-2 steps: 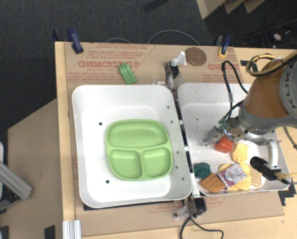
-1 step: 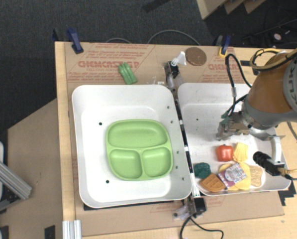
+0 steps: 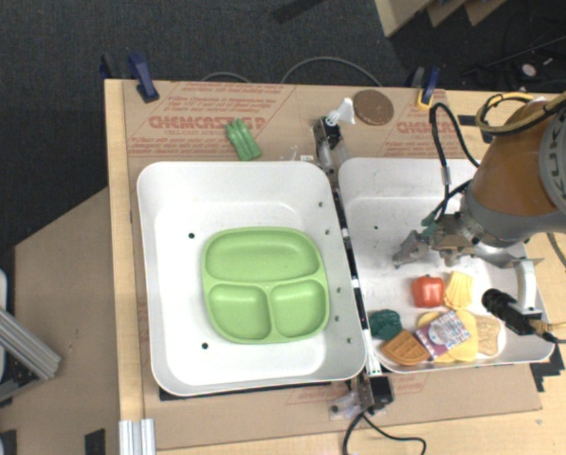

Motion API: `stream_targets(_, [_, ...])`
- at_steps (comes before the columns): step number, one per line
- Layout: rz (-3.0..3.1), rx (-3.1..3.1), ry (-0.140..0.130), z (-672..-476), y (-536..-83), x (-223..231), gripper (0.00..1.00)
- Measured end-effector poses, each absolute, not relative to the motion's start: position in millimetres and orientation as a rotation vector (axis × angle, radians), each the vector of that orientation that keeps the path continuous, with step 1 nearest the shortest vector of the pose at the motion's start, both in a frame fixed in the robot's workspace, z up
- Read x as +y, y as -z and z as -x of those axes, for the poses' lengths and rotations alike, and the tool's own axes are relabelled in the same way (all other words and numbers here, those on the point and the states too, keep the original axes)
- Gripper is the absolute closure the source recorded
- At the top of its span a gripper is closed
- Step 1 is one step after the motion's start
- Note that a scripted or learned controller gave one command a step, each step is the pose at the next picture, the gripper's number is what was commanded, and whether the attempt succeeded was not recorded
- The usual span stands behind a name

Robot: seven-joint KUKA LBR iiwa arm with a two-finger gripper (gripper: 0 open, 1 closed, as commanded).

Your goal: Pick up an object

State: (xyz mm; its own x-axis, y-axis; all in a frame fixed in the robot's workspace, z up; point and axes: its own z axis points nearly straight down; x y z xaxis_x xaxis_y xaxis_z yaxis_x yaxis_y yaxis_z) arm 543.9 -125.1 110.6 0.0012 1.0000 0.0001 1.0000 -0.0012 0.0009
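Observation:
The right bin [image 3: 387, 197] holds a cluster of small items along its near side: a red piece [image 3: 429, 291], a yellow piece [image 3: 459, 290], a dark green piece [image 3: 386, 323], an orange waffle-like piece [image 3: 405, 350] and a purple-and-white packet [image 3: 447, 330]. My gripper [image 3: 422, 245] hangs low over the middle of this bin, just beyond and slightly left of the red piece. I see nothing held in it. The grey and orange arm [image 3: 520, 183] covers the bin's right part.
The left bin [image 3: 169, 282] carries a green divided tray [image 3: 264, 282]. Behind the bins, a green clip [image 3: 244, 140] and a brown disc [image 3: 373, 108] lie on the cardboard. Cables [image 3: 441, 150] trail near the arm.

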Motion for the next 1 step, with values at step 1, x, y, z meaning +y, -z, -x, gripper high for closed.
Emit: stream_targets(1, [-2.228, 2.225, 0.005, -498.8, -82.8, -112.8, 0.0])
